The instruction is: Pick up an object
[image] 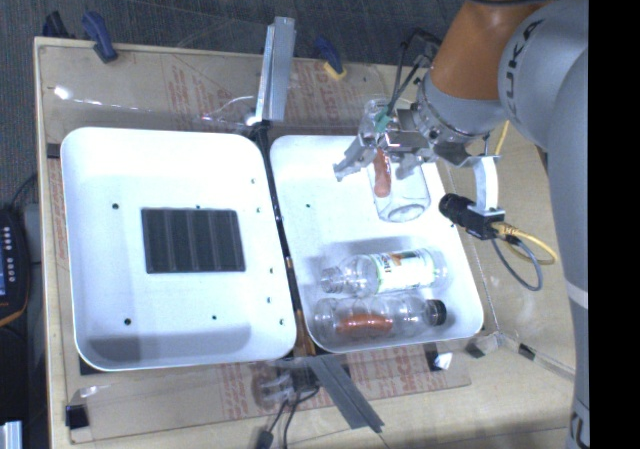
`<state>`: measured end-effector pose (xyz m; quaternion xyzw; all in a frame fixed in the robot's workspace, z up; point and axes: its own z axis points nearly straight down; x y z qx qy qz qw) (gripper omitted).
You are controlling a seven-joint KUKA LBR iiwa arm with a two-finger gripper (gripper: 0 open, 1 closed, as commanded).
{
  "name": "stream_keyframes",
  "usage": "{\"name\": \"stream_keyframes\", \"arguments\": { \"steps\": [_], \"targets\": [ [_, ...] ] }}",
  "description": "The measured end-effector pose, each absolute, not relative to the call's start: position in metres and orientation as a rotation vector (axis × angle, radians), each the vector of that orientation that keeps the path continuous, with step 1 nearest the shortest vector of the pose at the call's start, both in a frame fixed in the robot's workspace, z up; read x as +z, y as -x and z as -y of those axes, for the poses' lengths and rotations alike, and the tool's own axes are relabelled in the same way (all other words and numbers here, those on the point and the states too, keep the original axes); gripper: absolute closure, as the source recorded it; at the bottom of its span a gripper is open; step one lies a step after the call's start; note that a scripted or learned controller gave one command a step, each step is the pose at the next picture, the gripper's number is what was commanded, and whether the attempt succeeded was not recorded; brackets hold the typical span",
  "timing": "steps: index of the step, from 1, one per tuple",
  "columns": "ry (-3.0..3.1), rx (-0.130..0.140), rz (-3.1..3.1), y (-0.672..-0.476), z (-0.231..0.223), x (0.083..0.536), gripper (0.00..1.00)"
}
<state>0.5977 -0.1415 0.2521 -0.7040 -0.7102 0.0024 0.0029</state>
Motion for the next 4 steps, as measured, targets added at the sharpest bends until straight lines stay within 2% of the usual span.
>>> {"name": "stream_keyframes", "arguments": {
  "steps": [1,2,3,4],
  "targets": [
    [1.974,0.004,2.442,-0.633,0.182,0.223,0.00],
    [1.958,0.003,2.454,-0.657,0.209,0.211,0.00],
    [2.204,0.004,2.237,-0.657,0.210,0.238,0.00],
    [2.396,0.008,2.024,-0.582,0.210,0.201,0.00]
  ]
}}
